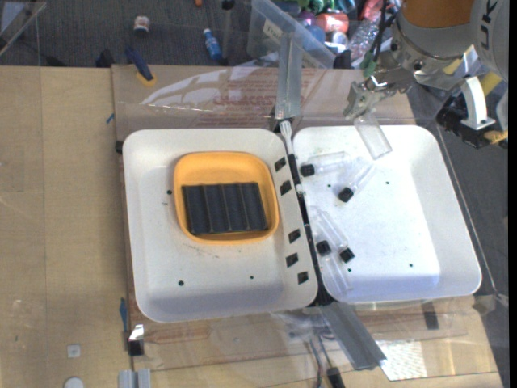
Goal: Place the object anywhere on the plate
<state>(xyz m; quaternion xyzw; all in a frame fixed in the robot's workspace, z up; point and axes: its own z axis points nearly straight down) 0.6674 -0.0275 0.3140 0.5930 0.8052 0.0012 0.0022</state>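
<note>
My gripper (pixel 361 107) hangs over the back edge of the right bin (pixel 420 217). It is shut on a clear plastic tube (pixel 374 139), whose upper end sits between the fingers while the rest slants down to the right, above the bin floor. The orange plate (pixel 188 172) lies in the left bin (pixel 153 257). A dark ribbed rectangular block (pixel 224 208) rests on the plate and covers most of its middle.
Several clear tubes with black caps (pixel 346 193) lie in the left half of the right bin, along the divider (pixel 297 217). A clear tote of colourful items (pixel 323 10) stands behind the bins. An upright metal post (pixel 285 79) rises at the divider's back end.
</note>
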